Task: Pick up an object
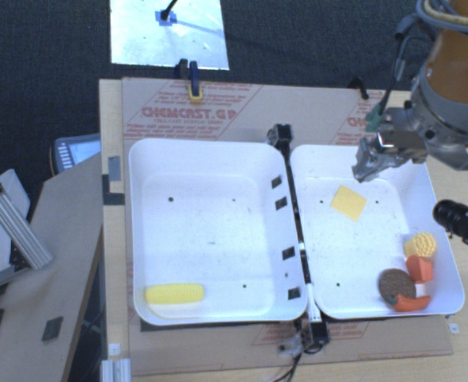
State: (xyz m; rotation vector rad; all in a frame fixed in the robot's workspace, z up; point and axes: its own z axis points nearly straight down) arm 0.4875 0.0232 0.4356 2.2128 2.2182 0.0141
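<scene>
- The end effector (pixel 371 165) hangs over the far part of the right bin (pixel 449 297), at the end of the grey arm (pixel 457 62) with its orange band. Nothing is visible between its tips, and I cannot tell how far apart they stand — they blur together at this slant.
- The nearest candidate is the flat yellow square (pixel 349 202), likely a toy cheese slice, lying on the bin floor just to the near-left of the end effector, apart from it. It sits turned like a diamond, one corner pointing toward the end effector, so it has no real long axis; a grasp would have to close across two opposite edges.
- Judged from this, the coming move is a short shift toward the square and then a descent. The piece looks thin and flat, so pinching it off the floor could easily slip.
- Relative to the yellow square, the right bin also holds a cluster well off at its near-right corner: a yellow corn-like piece (pixel 422 244), an orange-red piece (pixel 419 268), a brown round disc (pixel 393 284), and an orange strip (pixel 413 302) — all touching or nearly so.
- The left bin (pixel 138 157) holds one thing, a long yellow piece (pixel 174 294) near its front-left corner, far from the square, its long axis running along the front wall.
- Both bins rest on the counter (pixel 218 110).
</scene>
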